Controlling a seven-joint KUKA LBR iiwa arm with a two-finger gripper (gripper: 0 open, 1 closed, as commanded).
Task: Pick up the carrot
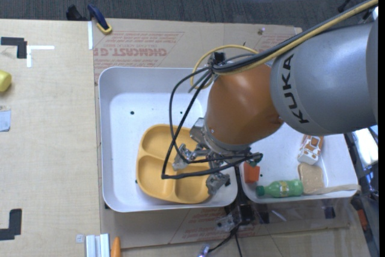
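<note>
There's the carrot [251,173], a stubby orange piece with a dark top, sitting at the right bin's [337,201] left edge beside a green bottle [281,189]. The gripper [198,168] hangs over the yellow divided plate [157,161] in the left bin [120,129]; whether its fingers are apart or together, I cannot tell.

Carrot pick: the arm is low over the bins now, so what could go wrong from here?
1. The hand hangs over the yellow tray in the left bin, so it may close on the tray.
2. The carrot sits in the right bin, tight beside the green bottle; a grasp could knock the bottle.
</note>
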